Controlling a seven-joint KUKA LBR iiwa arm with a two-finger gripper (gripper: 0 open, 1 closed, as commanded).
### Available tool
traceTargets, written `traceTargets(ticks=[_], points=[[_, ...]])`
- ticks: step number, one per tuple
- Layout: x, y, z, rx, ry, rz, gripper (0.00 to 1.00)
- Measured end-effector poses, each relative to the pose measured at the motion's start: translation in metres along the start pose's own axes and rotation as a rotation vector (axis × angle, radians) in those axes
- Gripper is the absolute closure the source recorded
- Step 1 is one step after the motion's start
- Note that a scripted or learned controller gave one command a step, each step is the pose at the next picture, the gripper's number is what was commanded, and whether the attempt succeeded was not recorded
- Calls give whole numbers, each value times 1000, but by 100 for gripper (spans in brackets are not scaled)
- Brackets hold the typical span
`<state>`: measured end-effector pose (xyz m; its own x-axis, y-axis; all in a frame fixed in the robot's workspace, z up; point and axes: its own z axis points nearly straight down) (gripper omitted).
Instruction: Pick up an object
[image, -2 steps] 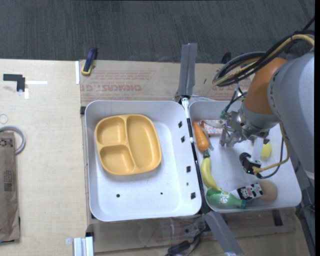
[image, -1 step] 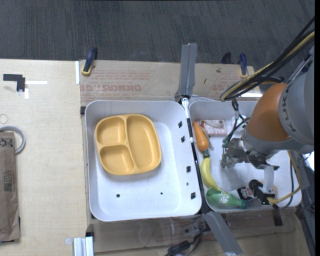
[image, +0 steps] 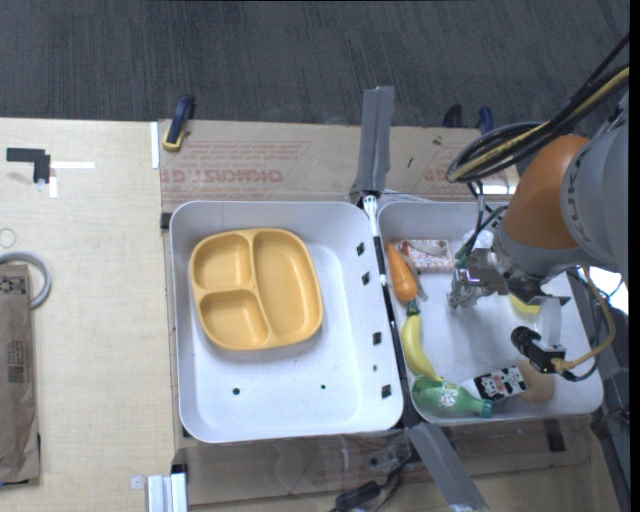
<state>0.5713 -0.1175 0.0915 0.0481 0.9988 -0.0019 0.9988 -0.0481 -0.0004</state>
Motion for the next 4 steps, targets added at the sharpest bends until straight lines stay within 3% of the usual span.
traceTargets(ticks=[1,2,3,4], points=[[3,65,3,24,3,-107,100],[-41,76,-91,-2,-1,-198,100],[-31,90,-106,-3,-2,-493,100],[-55,91,-175,-3,-2,-563,100]])
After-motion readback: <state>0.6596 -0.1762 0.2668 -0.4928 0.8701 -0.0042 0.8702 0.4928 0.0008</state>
